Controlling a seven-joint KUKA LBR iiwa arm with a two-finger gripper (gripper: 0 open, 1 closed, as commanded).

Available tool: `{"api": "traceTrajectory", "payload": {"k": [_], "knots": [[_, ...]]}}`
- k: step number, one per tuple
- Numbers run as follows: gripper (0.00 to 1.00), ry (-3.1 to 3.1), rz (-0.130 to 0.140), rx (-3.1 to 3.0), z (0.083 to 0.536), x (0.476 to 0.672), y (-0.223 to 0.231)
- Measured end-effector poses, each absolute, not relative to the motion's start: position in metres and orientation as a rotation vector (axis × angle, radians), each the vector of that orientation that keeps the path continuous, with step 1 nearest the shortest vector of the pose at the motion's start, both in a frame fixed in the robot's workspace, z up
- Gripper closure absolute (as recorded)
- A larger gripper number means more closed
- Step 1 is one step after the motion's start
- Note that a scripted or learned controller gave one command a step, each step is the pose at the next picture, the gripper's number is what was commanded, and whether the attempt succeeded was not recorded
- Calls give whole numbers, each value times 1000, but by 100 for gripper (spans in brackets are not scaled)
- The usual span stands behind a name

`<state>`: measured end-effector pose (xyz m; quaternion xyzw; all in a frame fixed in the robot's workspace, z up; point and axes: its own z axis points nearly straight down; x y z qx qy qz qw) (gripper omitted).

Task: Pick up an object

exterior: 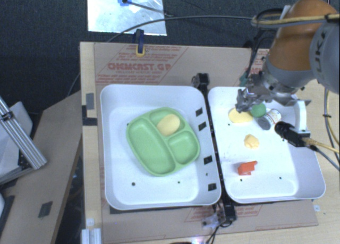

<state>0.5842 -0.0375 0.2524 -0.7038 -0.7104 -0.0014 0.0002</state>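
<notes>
My gripper (245, 103) hangs low over the back of the right bin (276, 184), right above a flat yellow piece (239, 116). Just to its right lie a green ball (258, 110) and a small white and grey cylinder (269, 118). Nearer the middle of that bin sit a small yellow lump (251, 141) and an orange block (247, 167). The arm's body covers the fingers from above.
The left bin (122, 184) holds a green divided plate (144, 144) with a yellow item (169, 124) in its back compartment. A black clamp strip (210, 131) runs between the bins. Cables and a black connector (289, 133) trail at the right.
</notes>
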Motion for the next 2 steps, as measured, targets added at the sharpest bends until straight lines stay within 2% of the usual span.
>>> {"api": "traceTrajectory", "payload": {"k": [2], "knots": [[100, -2230, 0, -2209, 229, 542, 68]]}}
